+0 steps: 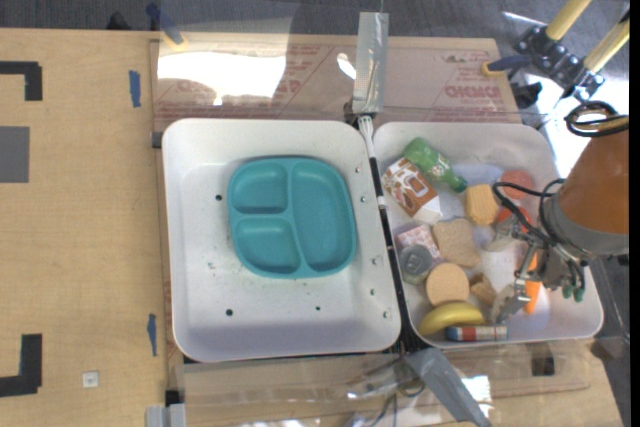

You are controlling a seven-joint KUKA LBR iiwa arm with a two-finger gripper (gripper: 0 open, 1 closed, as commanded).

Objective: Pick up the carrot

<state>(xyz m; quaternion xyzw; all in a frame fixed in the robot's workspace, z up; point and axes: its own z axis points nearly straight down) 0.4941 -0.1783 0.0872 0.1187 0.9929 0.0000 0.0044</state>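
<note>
Evidently the left bin (190, 245) holds just a teal divided tray (292, 215), kept apart from the cluttered right bin (585, 315) where the arm works. Down there, the gripper (522, 287) hangs low beside the carrot (533, 295), an orange sliver at its fingertips near the banana (452, 317); finger state cannot be told.

The carrot (534, 296), a small orange piece, is lying at the near right of the right bin (585, 320), partly hidden under the end effector (530, 283).
</note>
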